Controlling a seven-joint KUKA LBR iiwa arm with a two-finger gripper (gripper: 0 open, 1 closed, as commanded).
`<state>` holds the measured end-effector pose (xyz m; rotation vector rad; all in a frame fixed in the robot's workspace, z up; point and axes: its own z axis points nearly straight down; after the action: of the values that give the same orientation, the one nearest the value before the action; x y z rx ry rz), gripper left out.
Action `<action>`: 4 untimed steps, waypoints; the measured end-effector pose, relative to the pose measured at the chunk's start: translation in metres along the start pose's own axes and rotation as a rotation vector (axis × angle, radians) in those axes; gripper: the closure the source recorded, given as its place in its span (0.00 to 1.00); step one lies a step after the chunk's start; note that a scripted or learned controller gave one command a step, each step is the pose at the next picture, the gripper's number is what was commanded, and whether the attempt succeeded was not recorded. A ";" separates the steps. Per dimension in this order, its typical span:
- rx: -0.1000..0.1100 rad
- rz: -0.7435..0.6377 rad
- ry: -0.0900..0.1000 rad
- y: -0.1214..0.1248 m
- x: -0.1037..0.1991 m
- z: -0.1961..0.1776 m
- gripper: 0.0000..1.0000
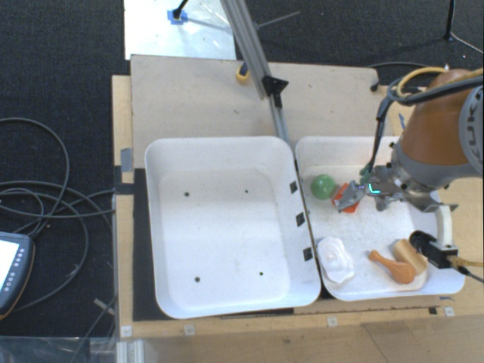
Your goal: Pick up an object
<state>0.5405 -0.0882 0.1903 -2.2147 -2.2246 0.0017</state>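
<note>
Your pincer point(354, 193) sat low in the right bin point(355, 151), apparently closed around a red-and-grey object point(346, 197) just beside the green ball point(324, 186), so you had the grasp but the lift was left.

Pale wood bench point(197, 97) on dark carpet floor point(53, 66), w/ loose black cables point(45, 195) trailing at left, a shiny pale floor panel point(162, 13) behind the bench, and a grey metal pole point(249, 44) slanting across its back edge.
</note>
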 end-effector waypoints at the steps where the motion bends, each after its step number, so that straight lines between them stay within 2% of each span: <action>1: -0.003 0.002 0.000 0.001 0.000 -0.001 0.00; 3: 0.002 0.004 0.000 -0.005 0.002 0.094 0.00; 4: -0.004 0.003 0.000 -0.003 0.001 0.081 1.00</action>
<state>0.5373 -0.0866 0.1097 -2.2204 -2.2230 -0.0023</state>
